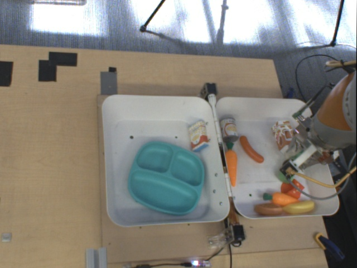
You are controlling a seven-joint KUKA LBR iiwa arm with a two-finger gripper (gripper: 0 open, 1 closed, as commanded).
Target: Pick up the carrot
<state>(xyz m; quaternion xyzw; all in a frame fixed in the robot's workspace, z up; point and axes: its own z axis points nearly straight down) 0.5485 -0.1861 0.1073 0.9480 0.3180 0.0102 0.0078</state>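
Note:
The carrot (231, 166), orange with a green top, lies lengthwise against the left wall of the right bin (256, 114). My gripper (298, 139) hangs over the right side of that bin, well to the right of the carrot and beside a red-and-white wrapped item (281, 133). Nothing shows between the gripper and the carrot except bare bin floor and an orange-red sausage (251, 149).
In the right bin's front corner lie a smaller orange carrot-like piece (283, 199), a brown sausage (268, 209), a yellow piece (300, 207) and a red piece (293, 186). A small can (228, 128) sits above the carrot. The left bin (111, 149) holds a teal divided plate (146, 201) and a small carton (198, 135).

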